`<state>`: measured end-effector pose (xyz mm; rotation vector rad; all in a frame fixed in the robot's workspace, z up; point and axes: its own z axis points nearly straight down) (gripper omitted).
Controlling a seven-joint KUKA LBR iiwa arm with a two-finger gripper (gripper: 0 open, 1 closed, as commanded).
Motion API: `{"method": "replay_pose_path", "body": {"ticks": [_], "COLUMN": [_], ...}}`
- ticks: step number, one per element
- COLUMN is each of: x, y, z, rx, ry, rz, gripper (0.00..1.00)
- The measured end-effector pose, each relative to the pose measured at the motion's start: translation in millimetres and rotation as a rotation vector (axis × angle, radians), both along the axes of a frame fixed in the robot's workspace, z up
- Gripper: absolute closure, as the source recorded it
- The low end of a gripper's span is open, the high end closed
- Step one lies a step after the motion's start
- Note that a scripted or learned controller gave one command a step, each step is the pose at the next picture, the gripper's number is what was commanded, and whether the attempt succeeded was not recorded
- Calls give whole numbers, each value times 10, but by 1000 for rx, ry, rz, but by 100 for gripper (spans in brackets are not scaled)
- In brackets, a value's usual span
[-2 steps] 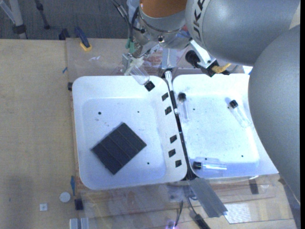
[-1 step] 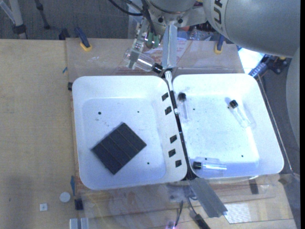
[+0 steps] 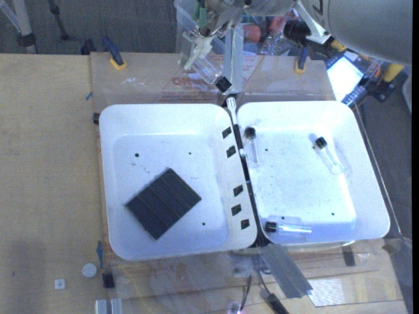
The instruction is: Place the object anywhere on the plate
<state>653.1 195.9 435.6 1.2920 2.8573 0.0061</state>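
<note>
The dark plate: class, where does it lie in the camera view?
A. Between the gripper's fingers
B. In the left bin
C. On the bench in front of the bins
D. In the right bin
B: the plate lies flat on the floor of the left bin, while the right bin holds three clear vials.

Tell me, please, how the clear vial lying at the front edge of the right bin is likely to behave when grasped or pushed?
The vial lies on its side and looks cylindrical, so a push would probably roll it. Its clear, smooth body may slip between fingers. It looks small and thin, so probably light, and possibly fragile if glass.
</note>
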Motion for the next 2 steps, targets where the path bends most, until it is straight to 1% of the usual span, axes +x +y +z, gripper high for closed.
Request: {"method": "replay_pose_path", "body": {"ticks": [1, 2], "x": [98, 3], "y": [168, 202], "z": [5, 10], "rx": [-1, -3], "ry": [-1, 4], "rz": [163, 655], "gripper": [100, 100]}}
